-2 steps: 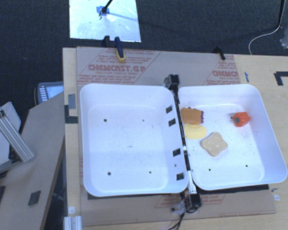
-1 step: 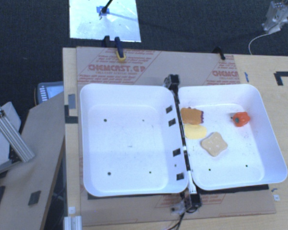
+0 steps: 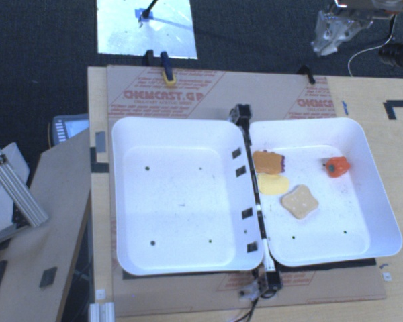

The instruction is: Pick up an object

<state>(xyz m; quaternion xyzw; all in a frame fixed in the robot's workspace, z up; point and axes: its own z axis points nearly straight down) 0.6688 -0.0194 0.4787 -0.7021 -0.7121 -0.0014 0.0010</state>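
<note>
White right bin (image 3: pixel 363 240) holds an orange piece (image 3: pixel 268 162), a yellow piece (image 3: pixel 274 185), a tan slice (image 3: pixel 299 202) and a red-orange piece (image 3: pixel 336 166), all well below the tool (image 3: pixel 330 35), which hangs beyond the bench's far edge, grip state unclear.

Raised high at the upper right of the camera view, gripper (image 3: pixel 327 44) hanging down and leftward, blurred, nothing visibly between the jaws.
</note>
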